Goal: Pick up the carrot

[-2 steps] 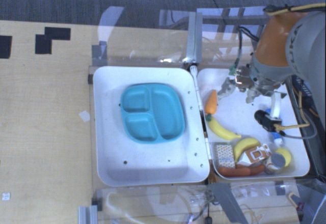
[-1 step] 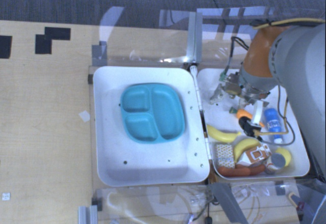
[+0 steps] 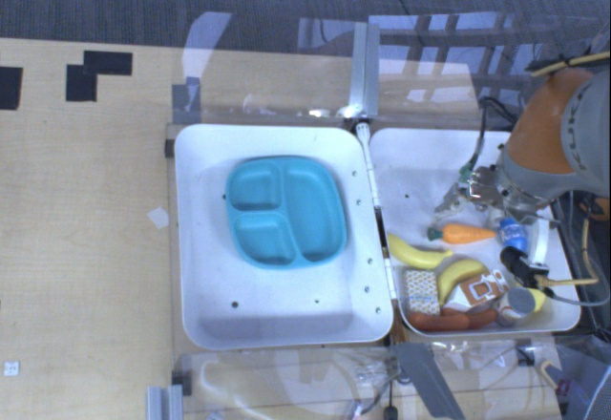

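Wooden table [image 3: 86,218], two white bins | carrot [image 3: 466,235] lies in right bin [image 3: 410,170] above banana [image 3: 420,254] | gripper [image 3: 465,195] hovers just above carrot, jaws spread, holding nothing

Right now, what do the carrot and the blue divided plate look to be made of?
The small orange carrot looks like moulded plastic, probably a toy: smooth, uniform colour, faint sheen. The light-blue three-compartment plate also seems plastic: matte, evenly coloured, with softly rounded moulded dividers. Neither is certain from this view.
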Motion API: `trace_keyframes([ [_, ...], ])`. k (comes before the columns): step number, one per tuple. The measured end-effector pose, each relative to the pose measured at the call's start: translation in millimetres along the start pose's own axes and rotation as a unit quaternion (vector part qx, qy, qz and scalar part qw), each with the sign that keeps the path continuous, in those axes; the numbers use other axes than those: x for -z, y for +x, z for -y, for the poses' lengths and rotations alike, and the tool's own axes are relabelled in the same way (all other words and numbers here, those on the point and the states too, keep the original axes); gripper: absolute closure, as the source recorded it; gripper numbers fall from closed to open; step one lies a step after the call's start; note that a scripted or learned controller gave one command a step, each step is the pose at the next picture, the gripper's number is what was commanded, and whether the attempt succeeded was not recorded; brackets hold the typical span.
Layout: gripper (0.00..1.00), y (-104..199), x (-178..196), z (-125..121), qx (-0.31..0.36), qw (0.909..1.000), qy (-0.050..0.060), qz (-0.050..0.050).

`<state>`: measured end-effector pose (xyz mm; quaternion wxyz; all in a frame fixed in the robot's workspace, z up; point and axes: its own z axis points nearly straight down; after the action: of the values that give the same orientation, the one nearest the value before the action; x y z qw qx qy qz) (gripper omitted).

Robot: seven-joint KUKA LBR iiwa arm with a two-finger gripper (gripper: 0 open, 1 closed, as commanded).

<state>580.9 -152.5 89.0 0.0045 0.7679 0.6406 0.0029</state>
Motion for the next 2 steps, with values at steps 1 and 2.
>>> trace_keyframes([
  [1, 0.00, 25.8, 2.0, 55.4, 0.179, 0.9838, -0.003, -0.001],
  [2, 0.00, 20.0, 2.9, 86.1, 0.251, 0.9681, -0.006, 0.000],
])
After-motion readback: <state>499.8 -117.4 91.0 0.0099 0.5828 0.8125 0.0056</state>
